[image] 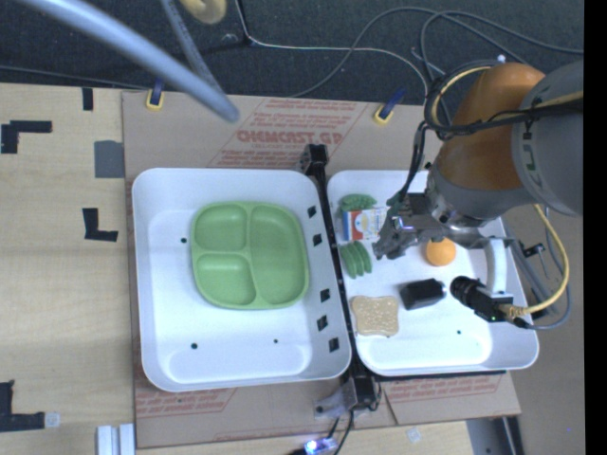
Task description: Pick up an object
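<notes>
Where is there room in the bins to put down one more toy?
Free: the left bin floor around the green tray, and the right bin's front corner past the toast. Crowded: around the gripper, by carton and orange.

even bright overhead light, soft shadows, mild glare on white bins point(152, 282), blurred foreground bar point(114, 36)

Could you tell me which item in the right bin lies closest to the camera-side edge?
The tan bread slice; the black block, orange ball and green pieces sit farther back.
</notes>
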Robot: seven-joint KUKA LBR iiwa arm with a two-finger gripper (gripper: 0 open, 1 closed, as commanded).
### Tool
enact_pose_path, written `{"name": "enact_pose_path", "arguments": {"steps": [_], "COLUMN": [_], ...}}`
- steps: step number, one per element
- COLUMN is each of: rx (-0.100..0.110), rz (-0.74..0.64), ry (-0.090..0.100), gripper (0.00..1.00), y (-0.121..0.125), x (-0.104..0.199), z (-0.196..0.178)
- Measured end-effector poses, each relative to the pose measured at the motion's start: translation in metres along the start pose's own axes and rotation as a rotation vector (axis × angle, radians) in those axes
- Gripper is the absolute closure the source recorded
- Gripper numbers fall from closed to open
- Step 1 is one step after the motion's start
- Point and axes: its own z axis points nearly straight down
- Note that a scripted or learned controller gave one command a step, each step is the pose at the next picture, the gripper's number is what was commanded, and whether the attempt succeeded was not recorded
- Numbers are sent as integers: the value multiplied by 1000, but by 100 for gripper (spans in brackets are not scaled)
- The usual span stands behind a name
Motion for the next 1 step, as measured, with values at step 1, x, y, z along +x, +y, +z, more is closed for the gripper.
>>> {"name": "enact_pose_path", "arguments": {"steps": [1], "rx": [1], "rz": [-1], "ry": [1], "gripper": [100], "y": [-8], "x": [55], "z": [10]}}
